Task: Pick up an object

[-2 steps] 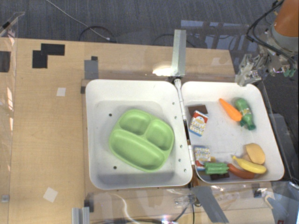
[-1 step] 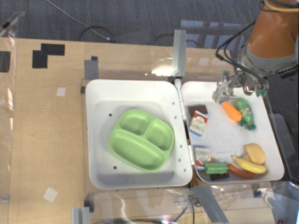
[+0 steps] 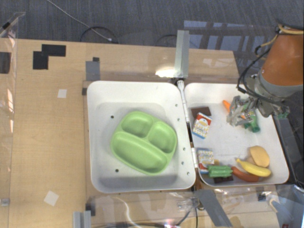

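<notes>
Overhead slanted view of bench (image 3: 47, 127) with two white bins side by side. Gripper (image 3: 242, 112) lowered into upper right part of right bin (image 3: 223, 141), beneath grey arm with orange band (image 3: 284, 61) entering from right. Degree of opening: cannot be told from this view; nothing visibly held.

Nearest candidates for picking:
- Orange piece (image 3: 226, 105): just beside gripper on its left, towards bin's far edge; whether touching, not resolvable. Small, slim, bright orange. Long axis roughly near-to-far in bin, slightly tilted; pointing end not distinguishable.
- Green object (image 3: 255, 125): just beside gripper on its lower right, close to right wall of bin, partly hidden by gripper. Small, saturated green; shape and long axis too obscured to state.

Remaining contents of right bin, all well apart from gripper:
- Brown block (image 3: 202, 111) and small white carton (image 3: 202, 127) with red and blue print, along left wall.
- Printed packet (image 3: 205, 156), green bar (image 3: 219, 169) and dark block (image 3: 222, 178), at near left corner.
- Banana (image 3: 254, 168), long axis left to right along near wall, lying against reddish-orange item (image 3: 241, 174).
- Tan rounded item (image 3: 259, 156), just above banana.

Left bin (image 3: 99, 175): light green divided plate (image 3: 142, 141) with three compartments, set at a slant near centre.
</notes>
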`<act>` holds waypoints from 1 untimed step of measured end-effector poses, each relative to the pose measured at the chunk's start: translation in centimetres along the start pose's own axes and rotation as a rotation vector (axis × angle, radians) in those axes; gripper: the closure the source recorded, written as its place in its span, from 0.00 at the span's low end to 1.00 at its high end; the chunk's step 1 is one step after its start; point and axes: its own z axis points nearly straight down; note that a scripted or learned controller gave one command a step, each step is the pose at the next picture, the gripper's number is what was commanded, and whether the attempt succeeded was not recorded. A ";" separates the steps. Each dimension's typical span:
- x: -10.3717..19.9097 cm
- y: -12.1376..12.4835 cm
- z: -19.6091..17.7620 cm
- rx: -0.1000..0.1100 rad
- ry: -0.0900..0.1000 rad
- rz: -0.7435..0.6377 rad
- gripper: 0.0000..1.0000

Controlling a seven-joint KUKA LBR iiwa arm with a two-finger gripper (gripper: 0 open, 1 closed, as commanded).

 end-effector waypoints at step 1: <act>0.9 3.9 -6.4 0.002 -0.008 0.180 1.00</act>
